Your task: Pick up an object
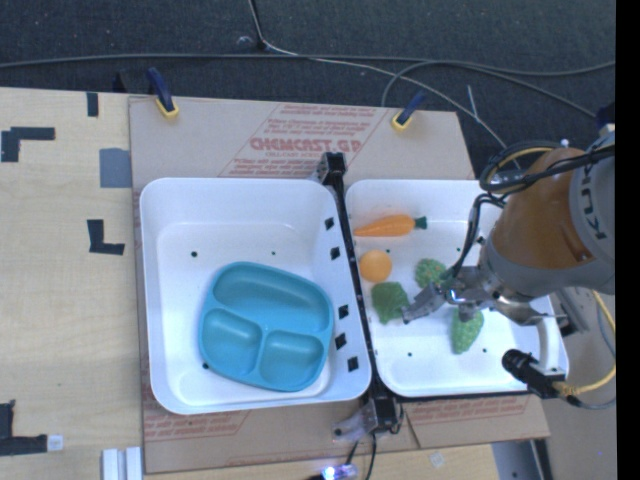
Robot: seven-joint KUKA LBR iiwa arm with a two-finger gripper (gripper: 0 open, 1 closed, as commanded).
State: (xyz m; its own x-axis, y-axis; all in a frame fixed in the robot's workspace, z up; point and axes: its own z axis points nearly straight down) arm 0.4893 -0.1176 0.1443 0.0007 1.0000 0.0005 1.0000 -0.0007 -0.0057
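Note:
My gripper (438, 310) hangs low over the right bin (440, 380), open. One dark finger (412, 311) points at a green leafy piece (388, 299); the other is by a second green piece (466, 330). Nothing shows between the fingers. A third green piece (431, 270) lies just behind the gripper. An orange ball (376, 266) and a carrot (388, 226) with a green top lie further back in the same bin.
The left bin (170, 218) holds a blue divided plate (266, 325). A black divider (345, 268) runs between the bins. The grey arm with its orange band (540, 233) comes in from the right, trailing cables.

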